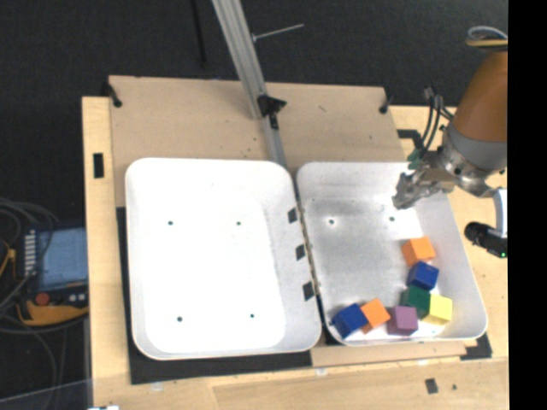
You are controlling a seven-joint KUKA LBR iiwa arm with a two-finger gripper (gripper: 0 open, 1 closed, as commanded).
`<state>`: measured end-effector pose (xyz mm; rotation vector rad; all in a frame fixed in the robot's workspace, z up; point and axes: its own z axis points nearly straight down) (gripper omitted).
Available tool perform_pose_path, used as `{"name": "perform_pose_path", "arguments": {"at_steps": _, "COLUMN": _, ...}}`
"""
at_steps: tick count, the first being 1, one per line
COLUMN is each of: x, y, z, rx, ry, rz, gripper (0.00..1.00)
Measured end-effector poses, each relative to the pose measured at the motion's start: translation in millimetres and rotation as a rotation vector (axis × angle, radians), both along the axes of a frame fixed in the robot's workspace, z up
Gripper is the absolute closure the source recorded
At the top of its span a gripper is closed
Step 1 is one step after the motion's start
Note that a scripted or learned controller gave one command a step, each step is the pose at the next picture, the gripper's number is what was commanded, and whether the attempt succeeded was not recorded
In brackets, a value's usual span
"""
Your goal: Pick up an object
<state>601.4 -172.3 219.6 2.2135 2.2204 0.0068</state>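
Note:
Several small coloured blocks lie in the right bin (359, 229), along its right and near sides. An orange block (419, 249) is closest to the arm, with a blue block (424, 275), a green block (417, 298) and a yellow block (440, 307) below it. Along the near wall sit a purple block (403, 319), a second orange block (374, 313) and a second blue block (349, 319). My gripper (403, 196) hangs over the bin's far right part, above and a little left of the first orange block. Nothing shows between its fingers.
The left bin (214, 254) lies beside the right one. A slanted metal post (244, 54) rises from behind the bins at the middle. A blue device with cables (55, 267) sits off the bench at the left.

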Motion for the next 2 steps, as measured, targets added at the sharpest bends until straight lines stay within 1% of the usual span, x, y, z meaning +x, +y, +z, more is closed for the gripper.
{"name": "perform_pose_path", "arguments": {"at_steps": 1, "x": -7, "y": 49, "z": 13, "rx": 0.004, "ry": 0.005, "rz": 0.005, "gripper": 1.00}}
{"name": "perform_pose_path", "arguments": {"at_steps": 2, "x": -18, "y": 90, "z": 17, "rx": 0.003, "ry": 0.007, "rz": 0.004, "gripper": 1.00}}
